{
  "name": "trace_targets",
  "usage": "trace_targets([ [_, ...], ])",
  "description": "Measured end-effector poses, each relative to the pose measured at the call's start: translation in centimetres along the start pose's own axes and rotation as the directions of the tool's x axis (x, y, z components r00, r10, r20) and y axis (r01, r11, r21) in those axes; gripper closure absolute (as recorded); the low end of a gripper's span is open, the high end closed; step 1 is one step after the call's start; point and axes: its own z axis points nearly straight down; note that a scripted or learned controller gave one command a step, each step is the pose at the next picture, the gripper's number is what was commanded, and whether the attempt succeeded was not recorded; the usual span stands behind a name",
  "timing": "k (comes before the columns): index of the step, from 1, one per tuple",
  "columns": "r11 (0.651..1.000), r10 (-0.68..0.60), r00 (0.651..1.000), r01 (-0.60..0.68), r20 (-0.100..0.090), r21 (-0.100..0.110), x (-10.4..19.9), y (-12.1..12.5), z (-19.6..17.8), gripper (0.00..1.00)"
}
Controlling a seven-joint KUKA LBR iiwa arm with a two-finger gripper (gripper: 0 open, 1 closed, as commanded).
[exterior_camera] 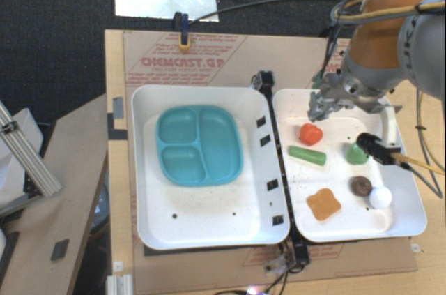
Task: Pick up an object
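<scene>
Your two-finger gripper (317,112) hangs over the far-left part of the right-hand shallow white bin (411,213), close to the divider between the two bins. You cannot tell from this slanted view how wide its fingers stand, and nothing shows between them, so treat it as carrying nothing.

The nearest candidate is the small red rounded toy (311,134), which lies just toward the bin's near edge from the gripper's tip, almost directly under it. That is the relation your next move turns on: a short drop with a slight shift toward the near edge should put the fingers around it.

Just beyond the red toy, toward the near edge, lies a green cylindrical piece (307,155), its long axis running roughly across the bin from the divider side toward the right wall. It sits near enough that a wide approach could nudge it.

The left-hand bin (150,217) carries a teal divided plate (199,145), well apart from the gripper.
</scene>
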Motion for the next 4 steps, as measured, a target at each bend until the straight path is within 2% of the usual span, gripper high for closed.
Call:
trace_targets([
  [2,1.000,0.000,1.000,0.000,-0.001,0.003,9.9,-2.0,1.5,1.00],
  [3,1.000,-0.001,1.000,0.001,-0.001,0.001,15.3,-2.0,0.2,1.00],
  [4,1.000,0.005,1.000,-0.005,0.001,0.002,14.9,-2.0,0.3,0.00],
])
